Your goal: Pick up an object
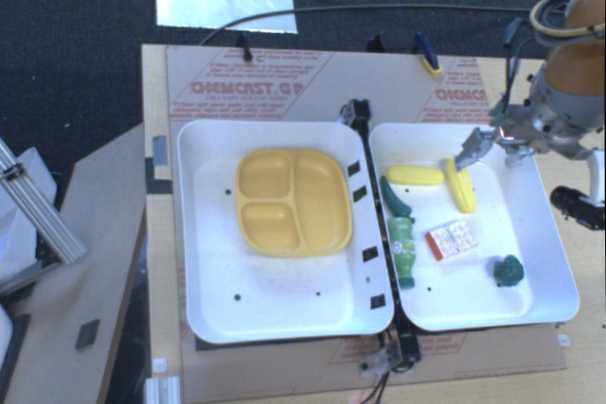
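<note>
Right bin point(554, 232): gripper point(471, 152), finger spread unreadable, poised just above the far corn cob point(461, 186); second cob point(415, 175) lies beside it, so a descent may nudge both and grasp neither.

Bright, even overhead light; soft shadows, slight blur.

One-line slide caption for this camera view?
Gripper hovers over the right bin by two corn cobs; the yellow tray sits in the left bin.
</note>
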You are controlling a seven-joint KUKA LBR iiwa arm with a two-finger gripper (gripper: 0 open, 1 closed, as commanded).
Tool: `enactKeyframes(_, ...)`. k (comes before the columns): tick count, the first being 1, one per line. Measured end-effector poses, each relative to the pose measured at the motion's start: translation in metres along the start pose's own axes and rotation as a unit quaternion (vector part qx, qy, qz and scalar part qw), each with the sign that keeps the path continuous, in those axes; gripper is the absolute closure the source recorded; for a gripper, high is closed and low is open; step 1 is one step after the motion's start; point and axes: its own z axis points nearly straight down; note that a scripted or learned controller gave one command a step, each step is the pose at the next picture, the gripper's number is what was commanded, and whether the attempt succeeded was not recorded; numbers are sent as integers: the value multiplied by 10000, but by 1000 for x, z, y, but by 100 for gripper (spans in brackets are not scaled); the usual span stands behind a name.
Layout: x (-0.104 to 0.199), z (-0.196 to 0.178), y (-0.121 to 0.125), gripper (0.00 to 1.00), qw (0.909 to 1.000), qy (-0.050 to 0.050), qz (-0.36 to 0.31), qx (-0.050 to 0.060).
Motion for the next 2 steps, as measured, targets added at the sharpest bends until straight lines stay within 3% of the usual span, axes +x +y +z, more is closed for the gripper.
enactKeyframes(2, 8, 99, -11, 0, 10000, 4, 11, 18)
